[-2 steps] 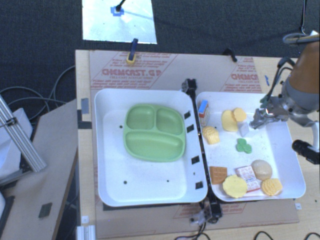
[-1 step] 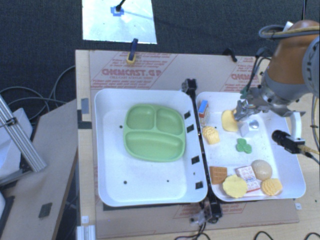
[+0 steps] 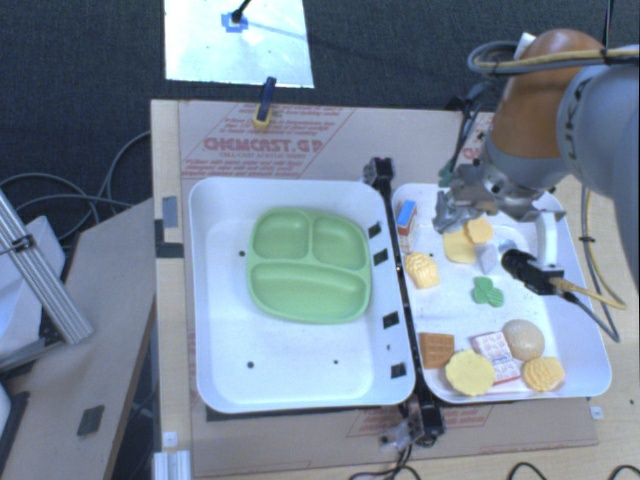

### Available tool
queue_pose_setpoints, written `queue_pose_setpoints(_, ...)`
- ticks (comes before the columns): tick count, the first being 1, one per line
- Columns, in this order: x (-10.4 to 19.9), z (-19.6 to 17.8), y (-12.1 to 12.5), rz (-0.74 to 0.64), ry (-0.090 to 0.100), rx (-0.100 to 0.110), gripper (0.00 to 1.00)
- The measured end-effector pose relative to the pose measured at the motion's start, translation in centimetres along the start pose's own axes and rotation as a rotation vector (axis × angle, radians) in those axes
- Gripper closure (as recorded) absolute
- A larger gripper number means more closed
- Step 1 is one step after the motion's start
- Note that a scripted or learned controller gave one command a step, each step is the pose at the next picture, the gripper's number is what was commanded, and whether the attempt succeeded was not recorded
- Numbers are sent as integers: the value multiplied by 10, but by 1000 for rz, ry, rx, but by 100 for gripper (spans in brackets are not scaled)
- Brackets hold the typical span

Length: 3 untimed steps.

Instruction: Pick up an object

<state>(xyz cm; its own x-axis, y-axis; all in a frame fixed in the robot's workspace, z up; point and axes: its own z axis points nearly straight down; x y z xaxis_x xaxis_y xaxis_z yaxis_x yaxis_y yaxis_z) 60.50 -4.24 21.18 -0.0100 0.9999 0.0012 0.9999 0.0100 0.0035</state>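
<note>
Gripper (image 3: 452,211) sits just above the cheese (image 3: 460,247), can't tell its grip, so I'd drop straight down, then close.

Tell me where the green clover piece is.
The clover lies in the right bin, near its middle, below the yellow cheese and right of the corn.

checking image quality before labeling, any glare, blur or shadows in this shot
Camera view: even, soft lighting; the white sheet behind the bench is washed out; faint shadows under the green tray; small food items in the right bin look slightly soft.
</note>
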Motion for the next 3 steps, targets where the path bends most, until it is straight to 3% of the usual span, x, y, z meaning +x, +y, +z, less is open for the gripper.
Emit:
queue_pose_setpoints(1,50,1,15,0,0,0,100)
queue_pose_setpoints(2,92,-23,36,1,1,-2,100)
queue_pose_setpoints(3,80,-4,40,10,-2,3,100)
